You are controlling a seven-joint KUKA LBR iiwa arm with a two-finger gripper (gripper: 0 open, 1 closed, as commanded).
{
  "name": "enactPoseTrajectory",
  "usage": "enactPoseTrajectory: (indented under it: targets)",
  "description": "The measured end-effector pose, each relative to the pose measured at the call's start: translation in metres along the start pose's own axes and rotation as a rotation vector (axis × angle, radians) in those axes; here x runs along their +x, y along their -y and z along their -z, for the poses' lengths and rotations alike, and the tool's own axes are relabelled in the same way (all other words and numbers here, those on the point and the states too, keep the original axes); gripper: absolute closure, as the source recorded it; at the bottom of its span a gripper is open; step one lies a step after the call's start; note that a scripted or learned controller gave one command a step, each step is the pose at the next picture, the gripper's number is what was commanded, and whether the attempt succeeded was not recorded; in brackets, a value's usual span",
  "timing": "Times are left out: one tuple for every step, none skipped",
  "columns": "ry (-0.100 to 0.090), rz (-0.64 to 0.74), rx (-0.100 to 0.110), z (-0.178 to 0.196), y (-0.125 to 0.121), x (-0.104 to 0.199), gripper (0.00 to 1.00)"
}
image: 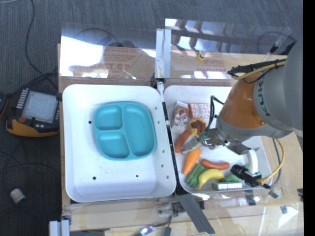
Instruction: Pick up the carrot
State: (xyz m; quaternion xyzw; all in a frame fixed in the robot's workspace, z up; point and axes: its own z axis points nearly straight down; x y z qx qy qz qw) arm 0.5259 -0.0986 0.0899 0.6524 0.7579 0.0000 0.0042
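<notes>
The carrot [191, 160], orange and tapered, lies in the right bin [170, 132] near its left wall, pointing down and to the left. My gripper [195, 142] hangs low over the bin's middle, just above the carrot's thick end. Whether it touches the carrot I cannot tell. A second orange-red piece [180, 140] lies right beside the gripper on its left. The grey arm with its orange band [243, 107] reaches in from the right and hides part of the bin behind it.
Crowded around the carrot are a red sausage-like piece [214, 164], a yellow banana [211, 175], a green vegetable [195, 173] and a green-white box [227, 185]. Printed packets [189, 113] lie at the bin's back. The left bin [78, 146] holds a teal divided plate [124, 130].
</notes>
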Motion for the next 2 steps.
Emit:
enactPoseTrajectory:
  targets:
    - [-0.003,0.001,-0.006,0.01,-0.003,0.002,1.0]
    - [-0.004,-0.006,0.007,0.142,-0.046,0.053,1.0]
